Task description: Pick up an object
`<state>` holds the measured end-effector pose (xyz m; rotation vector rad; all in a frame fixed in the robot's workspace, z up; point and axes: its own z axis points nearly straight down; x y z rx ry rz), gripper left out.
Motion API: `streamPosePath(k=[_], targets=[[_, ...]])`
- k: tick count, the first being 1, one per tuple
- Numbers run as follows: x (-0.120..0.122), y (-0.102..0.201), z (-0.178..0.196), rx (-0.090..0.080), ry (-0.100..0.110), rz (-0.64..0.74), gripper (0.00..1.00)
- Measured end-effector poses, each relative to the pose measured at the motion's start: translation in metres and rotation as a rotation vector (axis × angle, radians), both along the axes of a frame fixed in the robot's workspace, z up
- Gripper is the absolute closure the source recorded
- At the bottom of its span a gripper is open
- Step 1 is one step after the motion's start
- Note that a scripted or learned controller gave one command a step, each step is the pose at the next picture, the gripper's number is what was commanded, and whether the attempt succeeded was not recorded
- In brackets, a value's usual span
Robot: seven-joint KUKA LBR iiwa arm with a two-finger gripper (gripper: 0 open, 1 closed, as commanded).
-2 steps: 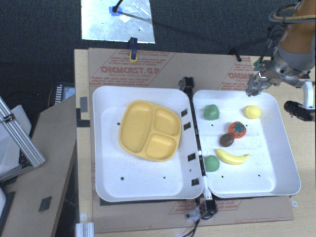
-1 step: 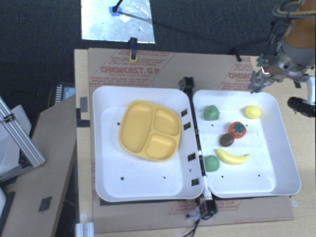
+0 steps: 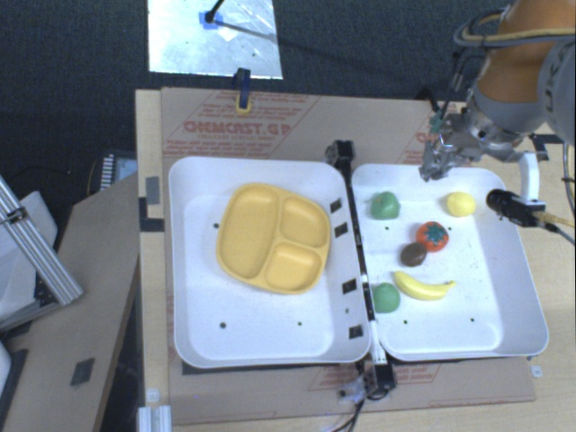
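claw (image 3: 435, 171) above right bin (image 3: 504, 331), green ball (image 3: 385, 205) and lemon (image 3: 461, 204) nearby.

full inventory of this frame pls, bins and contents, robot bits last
bins: 2, white, side by side on the bench
divided plate: 1, yellow, left bin, centre
banana: 1, yellow, right bin, front
lemon: 1, yellow, right bin, back right
green pieces: 2, one right bin back left, one front left by the divider
tomato: 1, red with green top, right bin, centre
brown piece: 1, beside the tomato
foil sheet: 1, silver, on the floor behind the bench
gripper: 1, grey, above the right bin's back edge
arm: 1, grey with orange band, top right
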<state>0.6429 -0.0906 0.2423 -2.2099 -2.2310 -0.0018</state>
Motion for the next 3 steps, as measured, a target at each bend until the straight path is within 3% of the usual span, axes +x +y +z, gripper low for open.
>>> streamPosePath(k=[1, 3], targets=[[-0.006, 0.043, 0.000, -0.001, -0.002, -0.001, 1.00], [-0.026, 0.162, -0.010, 0.000, 0.000, 0.001, 1.00]])
